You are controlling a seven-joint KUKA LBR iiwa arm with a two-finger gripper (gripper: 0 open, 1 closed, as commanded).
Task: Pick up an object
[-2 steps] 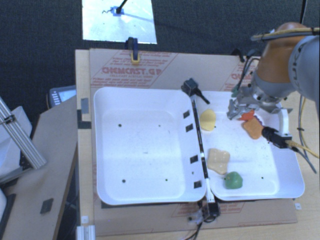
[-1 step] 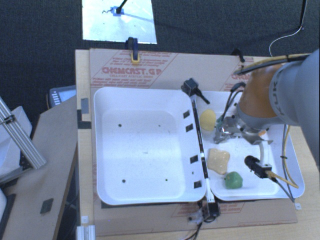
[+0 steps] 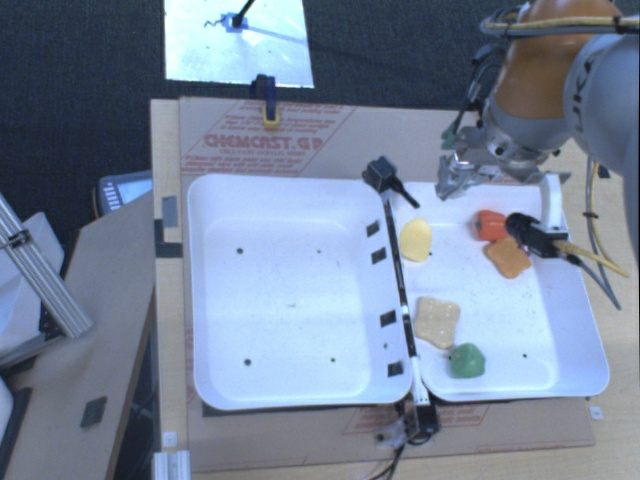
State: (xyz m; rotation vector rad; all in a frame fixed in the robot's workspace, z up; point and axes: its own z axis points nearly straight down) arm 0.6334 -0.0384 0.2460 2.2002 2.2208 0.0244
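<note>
Wide bare floor across the left bin (image 3: 290, 288). In the right bin (image 3: 560, 338), open floor at the near right corner and through the middle. Blocking the divider (image 3: 398, 293) side: yellow piece (image 3: 416, 239), beige slab (image 3: 437, 321), green lump (image 3: 466, 360) just beside it. Crowding the far right: red-orange piece (image 3: 489, 224), orange slab (image 3: 509, 258), arm (image 3: 545, 58) overhanging. Black clip (image 3: 381, 174) atop the divider's far end.

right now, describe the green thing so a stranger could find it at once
Take the white bin on the view's right. At its near edge, by the divider, sits a rounded green lump next to a pale beige slab. It is the only green thing there.
</note>
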